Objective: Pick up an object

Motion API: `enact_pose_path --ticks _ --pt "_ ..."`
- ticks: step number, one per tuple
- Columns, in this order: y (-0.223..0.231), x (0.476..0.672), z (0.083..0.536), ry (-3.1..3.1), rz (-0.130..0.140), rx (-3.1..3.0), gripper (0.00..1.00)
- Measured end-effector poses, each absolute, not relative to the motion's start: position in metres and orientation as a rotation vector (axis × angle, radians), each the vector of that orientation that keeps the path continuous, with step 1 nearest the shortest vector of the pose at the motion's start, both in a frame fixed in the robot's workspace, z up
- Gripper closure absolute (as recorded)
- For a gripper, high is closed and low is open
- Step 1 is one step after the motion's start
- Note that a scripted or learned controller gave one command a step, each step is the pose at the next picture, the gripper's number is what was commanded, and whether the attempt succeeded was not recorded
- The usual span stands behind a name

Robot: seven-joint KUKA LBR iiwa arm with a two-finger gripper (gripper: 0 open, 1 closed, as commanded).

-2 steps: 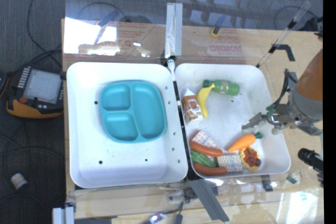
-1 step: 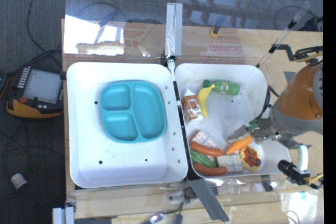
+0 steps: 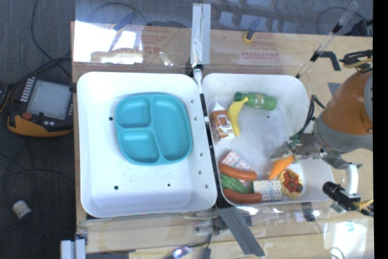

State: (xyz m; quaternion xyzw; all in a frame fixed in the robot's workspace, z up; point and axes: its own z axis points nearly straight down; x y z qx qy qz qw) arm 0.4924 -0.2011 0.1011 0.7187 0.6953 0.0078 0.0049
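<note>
The right bin holds several toy foods. A green bottle lies at its back, with a yellow banana and a small brown carton beside it. Toward the front lie a red sausage, a second sausage, a striped packet, an orange carrot and a pizza slice. My gripper reaches in from the right and hangs low over the bin's right side, just above the carrot's upper end. I see nothing lifted.
The left bin holds a blue divided plate. A raised divider runs between the bins. The arm's orange band hangs over the right bin's rim. Cables and a handheld pendant lie on the floor at left.
</note>
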Motion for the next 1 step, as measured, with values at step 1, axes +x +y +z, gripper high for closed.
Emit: enact_pose_path --ticks 1 --pt "-0.1616 0.5646 0.2187 2.082 -0.006 2.351 1.0"
